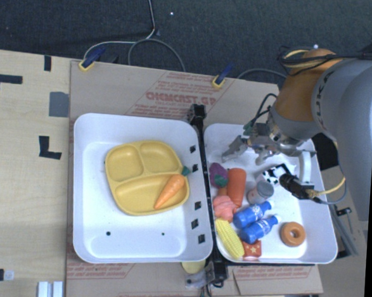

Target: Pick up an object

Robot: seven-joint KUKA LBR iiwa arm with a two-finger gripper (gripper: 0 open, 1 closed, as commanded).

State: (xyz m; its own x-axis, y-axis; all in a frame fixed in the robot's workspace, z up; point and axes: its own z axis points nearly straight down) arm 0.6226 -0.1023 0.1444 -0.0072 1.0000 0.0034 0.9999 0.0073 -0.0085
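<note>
Camera view, slanted from above: pale bench (18, 184) with black angular marks, bearing a cardboard sheet (133, 90) printed in red; the large line appears to read "CHEMCAST GP", the smaller lines are too small to read. Yellow clip (87, 62) and blue clip (223, 73) on the sheet's far edge. Left bin (85, 220), white, shallow: one yellow divided plate (130, 172), with a toy carrot (171, 191) lying tilted in its near compartment, green top toward the divider between the bins. Right bin (315, 249), white, touching the left bin along that divider: purple toy (218, 173) at the divider side; orange-red stick (236, 185) just beside it, lying lengthwise; pink toy (224, 206) touching the stick's near end; toy corn cob (229, 238) toward the near rim; two blue bottles (254, 220) side by side, white caps pointing right; small red piece (252, 248) between corn cob and near rim; grey round piece (260, 193) just above the bottles; toy doughnut (292, 233) lying apart on the right. No labels legible on any toy. Arm (317, 90), grey with orange band, enters from the right. Gripper (246, 154) hangs over the far part of the right bin, fingers spread, grasping nothing; every toy lies in its bin, the nearest being the purple toy and the stick
</note>
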